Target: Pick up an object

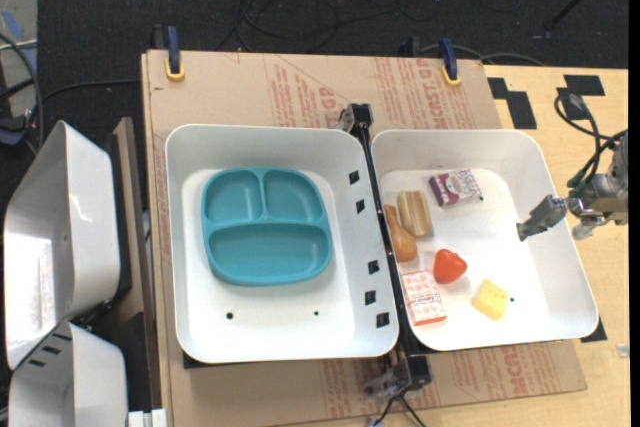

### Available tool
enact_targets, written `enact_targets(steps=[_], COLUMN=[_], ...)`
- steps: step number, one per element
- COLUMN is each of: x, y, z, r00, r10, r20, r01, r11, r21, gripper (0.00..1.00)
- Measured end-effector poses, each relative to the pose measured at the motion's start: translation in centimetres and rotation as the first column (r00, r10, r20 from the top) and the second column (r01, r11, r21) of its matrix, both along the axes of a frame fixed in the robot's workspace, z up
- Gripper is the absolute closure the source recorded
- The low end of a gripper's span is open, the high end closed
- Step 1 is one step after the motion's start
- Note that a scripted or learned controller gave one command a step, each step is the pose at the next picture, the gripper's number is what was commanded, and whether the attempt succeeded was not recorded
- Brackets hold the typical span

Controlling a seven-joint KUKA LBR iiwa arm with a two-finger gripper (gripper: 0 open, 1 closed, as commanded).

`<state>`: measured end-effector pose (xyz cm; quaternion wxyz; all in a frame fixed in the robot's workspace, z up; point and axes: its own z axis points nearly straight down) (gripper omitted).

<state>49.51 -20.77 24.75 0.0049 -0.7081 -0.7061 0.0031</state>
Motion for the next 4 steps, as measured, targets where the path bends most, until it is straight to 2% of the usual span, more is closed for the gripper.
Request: enact_targets(steps=[1,2,4], x=[0.3,-0.1,-1.0], y=[0.1,1.1,1.0], z=[0.6,-5.0,-15.8], r00=[1.000,1.000,1.000], r10=[0.004,0.002,0.001], r20=[0.011,0.006,0.009], r01=[-0.004,-0.002,-0.001], r11=[1.000,1.000,1.000], r21=[-0.003,0.000,-0.002], gripper=[0.00,0.00,0.00])
